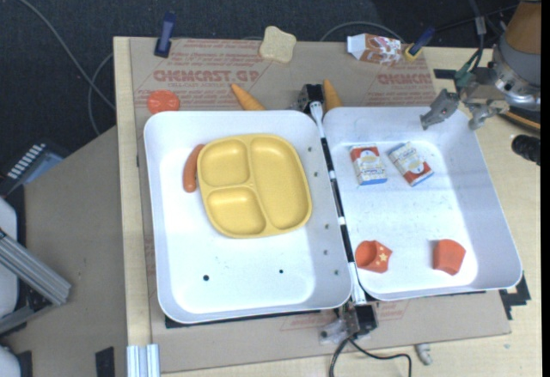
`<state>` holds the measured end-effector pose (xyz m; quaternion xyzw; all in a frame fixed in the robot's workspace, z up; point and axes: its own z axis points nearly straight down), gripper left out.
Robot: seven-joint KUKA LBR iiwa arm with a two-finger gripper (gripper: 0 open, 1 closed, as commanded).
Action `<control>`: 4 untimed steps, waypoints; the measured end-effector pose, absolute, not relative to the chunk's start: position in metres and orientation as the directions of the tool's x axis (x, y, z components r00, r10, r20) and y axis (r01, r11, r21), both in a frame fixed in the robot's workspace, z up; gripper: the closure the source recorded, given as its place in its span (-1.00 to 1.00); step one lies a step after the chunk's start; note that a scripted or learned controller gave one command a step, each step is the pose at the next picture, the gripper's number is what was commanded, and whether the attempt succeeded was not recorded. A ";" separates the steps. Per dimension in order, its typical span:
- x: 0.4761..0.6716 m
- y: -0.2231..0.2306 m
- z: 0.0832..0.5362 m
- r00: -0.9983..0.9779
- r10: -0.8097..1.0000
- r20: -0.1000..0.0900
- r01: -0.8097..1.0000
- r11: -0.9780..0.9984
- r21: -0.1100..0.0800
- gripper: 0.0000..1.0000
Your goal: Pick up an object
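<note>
My claw [455,106] hangs spread and empty over the right bin's [490,186] far edge. The two small cartons [369,166] lie close together; I could knock one aside while closing.

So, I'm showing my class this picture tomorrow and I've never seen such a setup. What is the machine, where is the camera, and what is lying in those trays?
One fixed camera looks down at a slant on a bench. The robot arm reaches in from the right; its tool hangs over the right bin, holding nothing. That bin has two small cartons and two red pieces. The left bin holds a yellow divided plate with a toy sausage beside it.
</note>
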<state>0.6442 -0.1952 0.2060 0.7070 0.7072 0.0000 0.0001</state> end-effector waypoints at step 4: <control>0.625 -0.050 0.186 -0.003 1.000 0.001 1.000 0.003 0.003 1.00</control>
